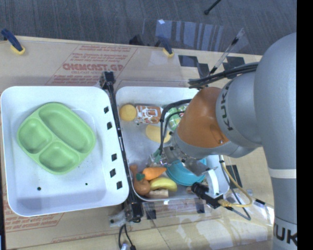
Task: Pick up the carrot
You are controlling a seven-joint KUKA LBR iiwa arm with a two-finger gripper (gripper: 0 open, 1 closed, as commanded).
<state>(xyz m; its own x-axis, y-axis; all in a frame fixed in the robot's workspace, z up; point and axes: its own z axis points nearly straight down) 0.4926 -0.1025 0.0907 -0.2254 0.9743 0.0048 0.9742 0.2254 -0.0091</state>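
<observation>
A: The arm's orange band (201, 121) hangs low over the right bin (133, 95), and the pincer (169, 158) sits under the wrist, so I can't tell how it's set.

B: And the carrot (152, 173)?

A: Lying near the bin's front wall, just left of the pincer, beside a teal bowl (183, 175). A banana (163, 184) lies right in front of it, touching or nearly so, with a brown piece (142, 187) at its left end.

B: So, still the approach?

A: That's my read. Nothing looks gripped. The next move calls for a descent straight onto the carrot, clear of the banana.

B: Further out?

A: A yellow round fruit (128, 112) and a small carton (147, 113) sit at the back. The left bin (10, 155) holds a green divided plate (55, 137).
</observation>
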